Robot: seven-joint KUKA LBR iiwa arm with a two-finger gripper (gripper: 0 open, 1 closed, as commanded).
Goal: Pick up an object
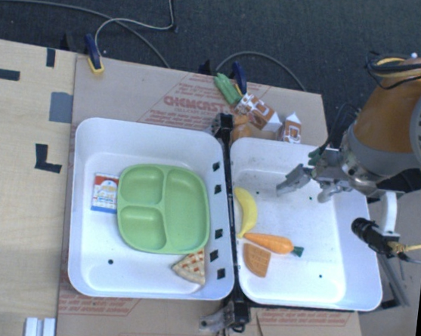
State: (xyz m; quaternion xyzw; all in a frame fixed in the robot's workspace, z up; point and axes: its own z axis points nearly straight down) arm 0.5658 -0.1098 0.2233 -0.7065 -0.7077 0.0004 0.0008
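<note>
My gripper hangs over the upper middle of the right bin, open, with nothing between its fingers. Below and to its left lie a yellow banana against the bin's left wall, an orange carrot with a green tip, and an orange wedge. The gripper is apart from all three. In the left bin sit a green divided plate, a pizza slice and a small flat box.
Behind the bins on the cardboard stand two small cartons and a green clamp. The arm's orange band rises at the right. A black divider with clips runs between the bins.
</note>
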